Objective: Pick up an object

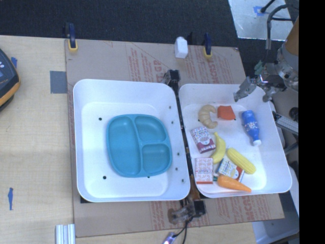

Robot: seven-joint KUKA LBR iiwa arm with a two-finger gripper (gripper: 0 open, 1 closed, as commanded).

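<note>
The gripper (256,91) hangs over the right bin's (274,184) far right corner, jaws spread wide and holding nothing; the arm above it is cut off. The blue bottle (250,127) lies just below it near the bin's right edge.

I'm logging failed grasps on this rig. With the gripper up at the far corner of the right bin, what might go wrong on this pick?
1. The gripper hangs above the right bin's far rim, so a straight descent might strike it.
2. The blue bottle, nearest to it, lies on its side and may roll away.
3. The banana, corn cob, carrot and small cartons lie crowded, some touching, so a grasp there may catch two or shove neighbours.
</note>
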